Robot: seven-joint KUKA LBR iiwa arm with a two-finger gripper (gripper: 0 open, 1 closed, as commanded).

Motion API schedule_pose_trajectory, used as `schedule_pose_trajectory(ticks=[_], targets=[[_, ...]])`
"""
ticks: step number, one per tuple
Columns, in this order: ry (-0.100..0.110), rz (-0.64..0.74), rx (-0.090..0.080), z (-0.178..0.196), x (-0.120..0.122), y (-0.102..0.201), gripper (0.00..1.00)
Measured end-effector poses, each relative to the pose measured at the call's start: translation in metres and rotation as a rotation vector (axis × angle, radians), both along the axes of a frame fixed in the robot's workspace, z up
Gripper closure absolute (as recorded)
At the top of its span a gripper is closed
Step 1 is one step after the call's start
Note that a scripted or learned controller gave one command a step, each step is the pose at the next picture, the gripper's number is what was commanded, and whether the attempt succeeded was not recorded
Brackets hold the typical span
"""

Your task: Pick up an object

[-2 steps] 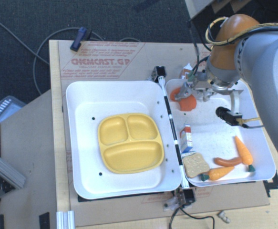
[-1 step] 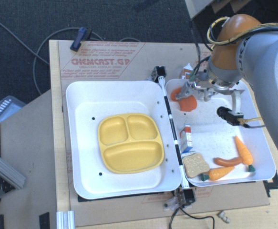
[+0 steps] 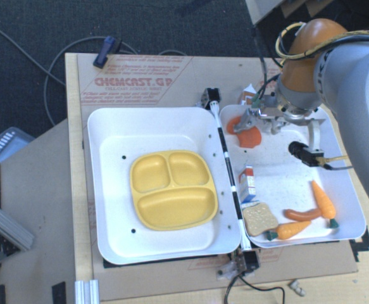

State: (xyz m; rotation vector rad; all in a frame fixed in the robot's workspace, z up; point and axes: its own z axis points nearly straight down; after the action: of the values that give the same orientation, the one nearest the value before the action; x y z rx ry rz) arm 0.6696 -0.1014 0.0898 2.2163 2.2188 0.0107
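**Pincer low over the red piece, grasp unconfirmed**

The pincer [image 3: 255, 120] sits at the right bin's [image 3: 352, 223] eleven o'clock corner, right above a red-orange piece [image 3: 249, 136]. Whether it is spread or pressed together I cannot tell, because the wrist hides it.

Other candidates lie toward five o'clock: a carrot [image 3: 323, 199], a second carrot [image 3: 292, 230], a sausage [image 3: 302, 214], a cracker [image 3: 260, 218] and a small carton [image 3: 247, 182]. The left bin [image 3: 102, 170] holds a yellow divided tray [image 3: 171, 189].

The likely risks are that the red piece, close to the bin wall, slides away or is only nudged, or that the pincer strikes the rim.
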Motion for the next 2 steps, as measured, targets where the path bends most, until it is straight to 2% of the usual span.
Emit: schedule_pose_trajectory(ticks=[1, 2], targets=[[0.009, 0.0, -0.001, -0.004, -0.003, 0.01, 0.0], [0.011, -0.002, 0.0, -0.005, -0.047, 0.002, 0.0]])
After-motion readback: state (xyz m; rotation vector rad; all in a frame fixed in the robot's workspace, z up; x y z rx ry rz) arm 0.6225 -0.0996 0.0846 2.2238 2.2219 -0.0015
